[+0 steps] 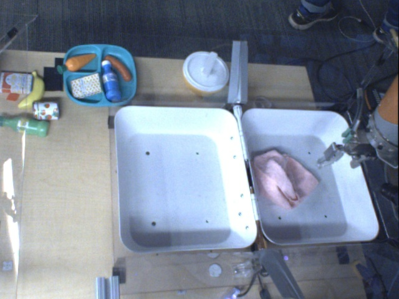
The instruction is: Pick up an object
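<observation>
A crumpled pink cloth (283,177) lies in the right white bin (349,229), toward its left side near the divider. My gripper (340,158) hangs over the right part of that bin, to the right of the cloth and apart from it. It is open and there is nothing between its fingers (326,157). The grey arm with its orange band (385,108) comes in from the right edge.
The left white bin (134,229) sits beside the right one. On the bench at the back left are a blue sectioned tray (128,61) of toy food, a banana (34,89), a small can (46,110) and a green bottle (25,125). A white lidded cup (206,72) stands behind the bins.
</observation>
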Controlling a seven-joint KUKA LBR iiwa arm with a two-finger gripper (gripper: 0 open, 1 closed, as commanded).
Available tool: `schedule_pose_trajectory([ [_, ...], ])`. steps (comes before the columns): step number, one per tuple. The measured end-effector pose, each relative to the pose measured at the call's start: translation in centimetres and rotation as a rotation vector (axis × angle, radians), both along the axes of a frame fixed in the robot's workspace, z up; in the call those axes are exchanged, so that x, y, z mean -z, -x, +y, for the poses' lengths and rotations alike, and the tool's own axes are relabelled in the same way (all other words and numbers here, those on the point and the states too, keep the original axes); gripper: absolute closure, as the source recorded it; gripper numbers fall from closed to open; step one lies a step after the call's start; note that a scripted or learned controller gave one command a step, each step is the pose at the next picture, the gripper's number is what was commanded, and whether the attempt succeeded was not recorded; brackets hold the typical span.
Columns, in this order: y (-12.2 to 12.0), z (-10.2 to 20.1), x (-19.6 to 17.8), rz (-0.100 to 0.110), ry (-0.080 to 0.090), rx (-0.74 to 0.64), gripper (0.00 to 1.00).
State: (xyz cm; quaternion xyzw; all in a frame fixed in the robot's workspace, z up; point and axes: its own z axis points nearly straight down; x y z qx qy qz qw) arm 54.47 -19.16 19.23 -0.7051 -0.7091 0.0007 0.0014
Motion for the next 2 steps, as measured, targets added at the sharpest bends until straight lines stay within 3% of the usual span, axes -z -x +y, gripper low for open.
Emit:
schedule_pose_trajectory([
  [1,0.7,4.2,10.3,-0.016,0.005,-0.206,0.0],
  [2,-3.7,6.7,10.3,-0.019,0.004,-0.174,0.0],
])
